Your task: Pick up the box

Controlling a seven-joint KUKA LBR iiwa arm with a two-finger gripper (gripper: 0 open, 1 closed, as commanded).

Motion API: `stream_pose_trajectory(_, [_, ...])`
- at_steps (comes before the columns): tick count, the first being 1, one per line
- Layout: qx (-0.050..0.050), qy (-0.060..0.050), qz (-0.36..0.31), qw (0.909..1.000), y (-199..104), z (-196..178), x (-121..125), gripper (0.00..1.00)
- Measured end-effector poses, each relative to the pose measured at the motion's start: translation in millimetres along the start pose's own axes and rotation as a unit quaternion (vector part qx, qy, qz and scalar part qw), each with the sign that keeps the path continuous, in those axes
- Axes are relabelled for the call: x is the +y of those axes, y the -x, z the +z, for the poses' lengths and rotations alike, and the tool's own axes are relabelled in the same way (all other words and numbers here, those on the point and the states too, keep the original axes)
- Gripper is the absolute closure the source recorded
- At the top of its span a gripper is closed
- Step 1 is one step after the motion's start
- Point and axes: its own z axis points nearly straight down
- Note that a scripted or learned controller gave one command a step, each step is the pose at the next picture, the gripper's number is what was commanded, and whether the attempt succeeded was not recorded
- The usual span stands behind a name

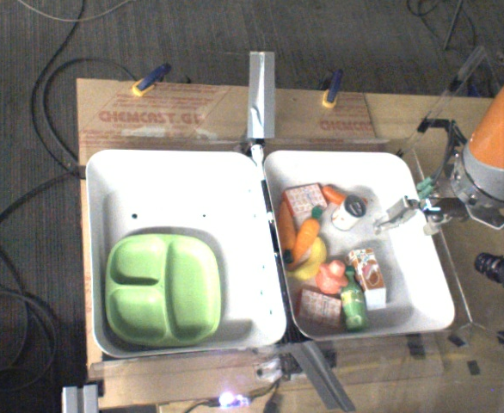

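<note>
Your arm's look
You see an orange band [495,132] above a grey wrist [482,175], then a pale metal gripper [398,214].

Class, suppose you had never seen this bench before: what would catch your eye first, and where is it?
Most striking is the bright green divided plate, lying in the left bin toward its near corner. Next comes the colourful heap of toy food in the right bin, with a carrot and small printed boxes. The gripper hovers over that bin's right side.
</note>
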Motion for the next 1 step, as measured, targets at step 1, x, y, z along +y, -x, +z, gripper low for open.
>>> stream_pose_trajectory(1, [0.000, 0.000, 0.000, 1.0000, 0.0, 0.0, 0.0, 0.00])
